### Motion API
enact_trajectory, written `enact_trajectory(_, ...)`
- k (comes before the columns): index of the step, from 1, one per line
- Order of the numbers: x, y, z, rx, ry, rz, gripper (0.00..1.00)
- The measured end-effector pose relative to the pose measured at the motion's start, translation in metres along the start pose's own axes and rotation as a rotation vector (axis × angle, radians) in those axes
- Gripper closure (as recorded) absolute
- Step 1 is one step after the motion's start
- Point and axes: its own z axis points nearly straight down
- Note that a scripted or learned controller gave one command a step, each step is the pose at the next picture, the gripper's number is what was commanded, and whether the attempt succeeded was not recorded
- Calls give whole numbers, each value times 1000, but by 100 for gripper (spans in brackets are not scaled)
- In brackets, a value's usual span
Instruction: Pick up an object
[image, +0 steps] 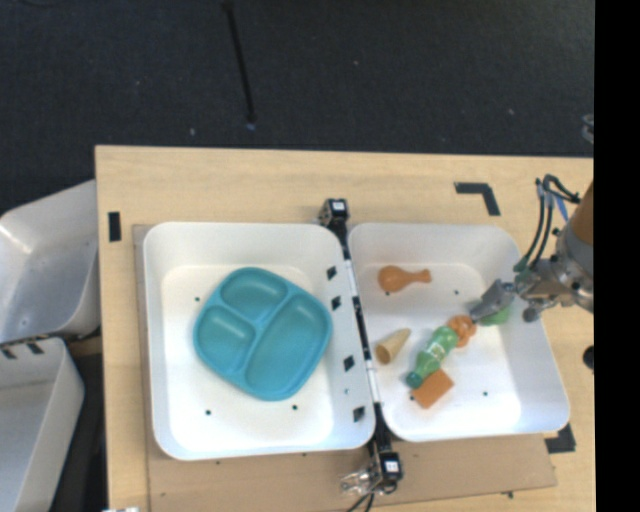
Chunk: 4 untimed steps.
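Camera view from above gives you two white bins side by side on a wooden bench (250, 185). In the left bin (160, 400) a blue divided plate (262, 332) lies near the middle. In the right bin (530, 390) you find a toy drumstick (402, 279) near the far edge, a small cone (392, 346) near the left wall, and a green bottle (436, 353) touching an orange block (433, 389). The gripper (497, 303) is at the right edge of this bin, just beside the bottle's orange end. You cannot tell if its jaws are open or closed.
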Motion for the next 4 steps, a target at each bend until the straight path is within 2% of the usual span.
enact_trajectory(1, -7, 3, 61, 1, 0, 0, 0)
enact_trajectory(2, -8, 3, 100, -2, 1, 1, 0)
enact_trajectory(3, -9, 4, 88, -9, 0, 4, 100)
enact_trajectory(4, -16, 8, 42, -8, 0, -1, 100)
